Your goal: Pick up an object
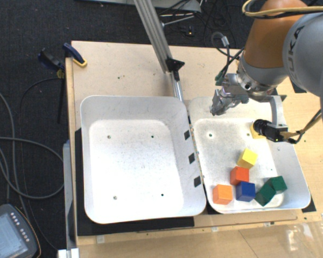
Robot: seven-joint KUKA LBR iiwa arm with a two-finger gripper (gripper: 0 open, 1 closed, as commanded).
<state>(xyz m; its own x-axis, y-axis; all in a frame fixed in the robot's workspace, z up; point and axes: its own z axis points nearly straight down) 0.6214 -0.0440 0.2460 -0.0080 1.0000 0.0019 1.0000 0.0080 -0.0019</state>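
Wooden bench (124,69) (two white bins (97,112)) on dark carpet (21,26).

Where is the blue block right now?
The blue block sits near the right bin's front edge, between an orange block and a green block.

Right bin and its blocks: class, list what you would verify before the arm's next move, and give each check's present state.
1. Blocks lie inside the right bin: ok, all sit near its front right corner.
2. Pincer above a block: not ok, it hangs over the bin's back left edge.
3. Pincer carrying nothing: cannot tell.
4. A block free on several sides: ok, the yellow block stands slightly apart.
5. Blue block easy to grasp: not ok, it touches the red block and a green block.
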